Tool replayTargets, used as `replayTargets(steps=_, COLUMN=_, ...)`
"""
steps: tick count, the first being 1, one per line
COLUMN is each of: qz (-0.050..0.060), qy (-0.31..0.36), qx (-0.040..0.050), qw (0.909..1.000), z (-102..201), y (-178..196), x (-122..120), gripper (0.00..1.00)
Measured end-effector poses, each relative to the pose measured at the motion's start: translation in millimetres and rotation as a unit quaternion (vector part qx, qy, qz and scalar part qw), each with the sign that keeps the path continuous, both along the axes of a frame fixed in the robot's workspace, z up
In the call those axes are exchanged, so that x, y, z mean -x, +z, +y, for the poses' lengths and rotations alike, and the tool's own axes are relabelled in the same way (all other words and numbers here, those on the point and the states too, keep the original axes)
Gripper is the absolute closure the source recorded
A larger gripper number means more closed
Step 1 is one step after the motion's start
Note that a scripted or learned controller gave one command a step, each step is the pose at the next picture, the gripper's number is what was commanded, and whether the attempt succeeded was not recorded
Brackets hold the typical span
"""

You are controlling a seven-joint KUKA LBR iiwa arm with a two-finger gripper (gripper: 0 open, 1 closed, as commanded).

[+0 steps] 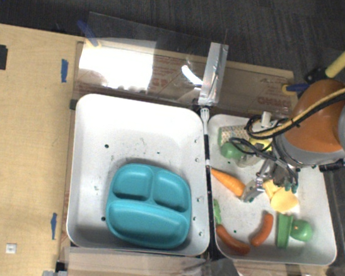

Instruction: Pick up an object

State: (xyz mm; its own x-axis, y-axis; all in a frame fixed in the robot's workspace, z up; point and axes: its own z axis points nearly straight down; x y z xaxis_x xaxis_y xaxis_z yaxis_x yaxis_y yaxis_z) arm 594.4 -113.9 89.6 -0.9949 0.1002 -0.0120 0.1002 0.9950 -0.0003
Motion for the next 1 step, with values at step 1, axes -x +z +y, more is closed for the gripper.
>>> replayTargets(steps=1, qz=-0.007, qy=0.000, qx=0.0012, qw=1.0000, z=0.3, y=14.2, x=-3.9, gripper=1.00)
